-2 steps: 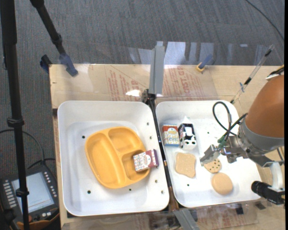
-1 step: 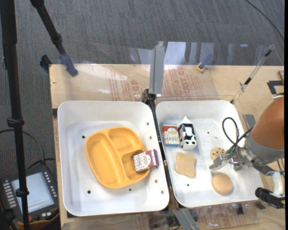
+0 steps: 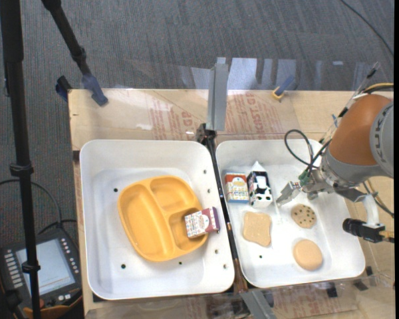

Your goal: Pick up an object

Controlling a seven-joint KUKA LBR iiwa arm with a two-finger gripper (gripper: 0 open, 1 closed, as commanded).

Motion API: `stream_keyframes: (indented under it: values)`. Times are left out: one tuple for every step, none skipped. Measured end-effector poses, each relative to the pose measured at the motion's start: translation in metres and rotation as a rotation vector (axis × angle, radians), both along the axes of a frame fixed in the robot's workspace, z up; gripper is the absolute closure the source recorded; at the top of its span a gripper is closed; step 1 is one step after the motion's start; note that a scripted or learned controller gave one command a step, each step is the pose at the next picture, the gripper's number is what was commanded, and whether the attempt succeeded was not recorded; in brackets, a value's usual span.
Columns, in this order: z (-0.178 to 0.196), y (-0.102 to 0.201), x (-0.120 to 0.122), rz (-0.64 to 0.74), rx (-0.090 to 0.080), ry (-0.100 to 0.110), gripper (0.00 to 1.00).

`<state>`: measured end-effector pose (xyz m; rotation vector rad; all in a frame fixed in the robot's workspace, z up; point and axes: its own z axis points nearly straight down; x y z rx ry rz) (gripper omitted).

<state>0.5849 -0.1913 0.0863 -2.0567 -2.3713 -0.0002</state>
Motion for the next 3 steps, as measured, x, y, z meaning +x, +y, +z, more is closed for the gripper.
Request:
stream_keyframes:
  values:
    - [0.001, 0.076, 0.047, -0.229, -0.004, -0.001, 0.00]
    - [0.033, 0.077, -0.025, -0.117, 0.000, 0.001, 0.00]
    - [0.000, 0.106, -0.075, 0.172, 0.001, 0.003, 0.00]
